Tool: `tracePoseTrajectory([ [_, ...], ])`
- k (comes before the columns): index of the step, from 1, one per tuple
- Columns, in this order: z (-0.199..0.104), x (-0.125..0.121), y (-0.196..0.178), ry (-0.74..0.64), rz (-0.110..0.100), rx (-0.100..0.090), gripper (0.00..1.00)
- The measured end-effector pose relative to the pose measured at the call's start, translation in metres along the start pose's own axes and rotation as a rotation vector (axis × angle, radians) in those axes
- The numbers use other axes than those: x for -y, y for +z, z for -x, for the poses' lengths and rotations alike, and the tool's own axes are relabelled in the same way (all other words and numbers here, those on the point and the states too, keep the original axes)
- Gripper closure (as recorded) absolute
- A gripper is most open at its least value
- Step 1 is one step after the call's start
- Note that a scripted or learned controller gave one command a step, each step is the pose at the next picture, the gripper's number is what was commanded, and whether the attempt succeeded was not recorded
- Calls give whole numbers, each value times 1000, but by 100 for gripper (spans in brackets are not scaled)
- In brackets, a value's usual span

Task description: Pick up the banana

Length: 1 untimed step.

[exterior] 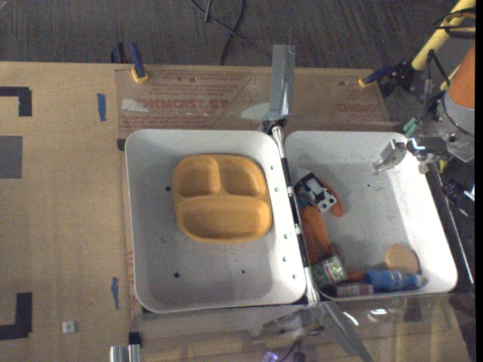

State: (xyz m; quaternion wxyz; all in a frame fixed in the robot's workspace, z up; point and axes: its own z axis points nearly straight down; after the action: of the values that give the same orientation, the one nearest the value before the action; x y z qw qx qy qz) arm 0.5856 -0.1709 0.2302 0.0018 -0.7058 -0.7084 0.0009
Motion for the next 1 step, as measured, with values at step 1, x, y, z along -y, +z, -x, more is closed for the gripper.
tracePoseTrajectory([
  [1,-114,22,-4,368,-3,0,0],
])
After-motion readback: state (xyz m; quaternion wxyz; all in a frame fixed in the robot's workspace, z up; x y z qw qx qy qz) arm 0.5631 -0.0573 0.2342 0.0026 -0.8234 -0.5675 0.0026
